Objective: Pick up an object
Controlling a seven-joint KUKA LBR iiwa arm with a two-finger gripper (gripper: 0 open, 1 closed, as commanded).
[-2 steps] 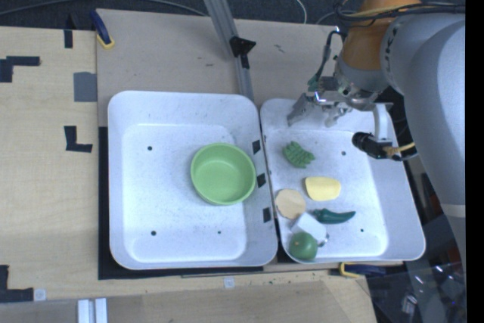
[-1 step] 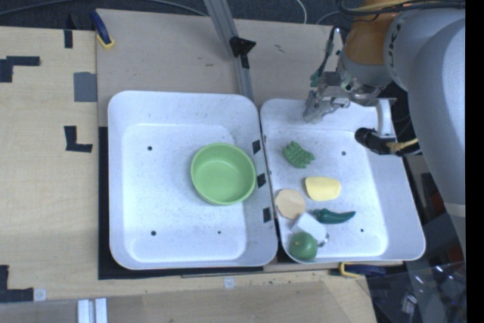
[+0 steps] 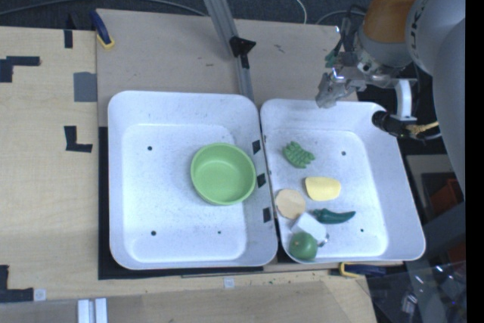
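From the overhead camera, two shallow white bins sit side by side on the bench, their inner rims touching along a middle seam; the left bin (image 3: 136, 163) holds a single light-green bowl (image 3: 222, 173), upright, standing right of the bin's middle and near the seam; the right bin (image 3: 378, 185) holds a cluster of small things gathered in its lower left part; a ridged green piece (image 3: 298, 154) lies highest in the cluster, near the seam and apart from the rest; below it and to the right lies a yellow lump (image 3: 322, 187); a pale tan round piece (image 3: 290, 203) rests just beside the seam, close to the yellow lump's lower left; a dark green pepper-shaped thing (image 3: 333, 216) lies just under the yellow lump, pointing right; a small white block (image 3: 309, 227) sits between the tan piece and a green ball (image 3: 303, 246), which rests against the bin's near rim; the gripper (image 3: 330, 96) hangs at the far rim of the right bin, well apart from every one of these objects, with nothing seen between its fingers; whether the jaws are spread or pressed together cannot be told at this angle; the grey arm with its orange band (image 3: 401, 0) reaches in from the right.
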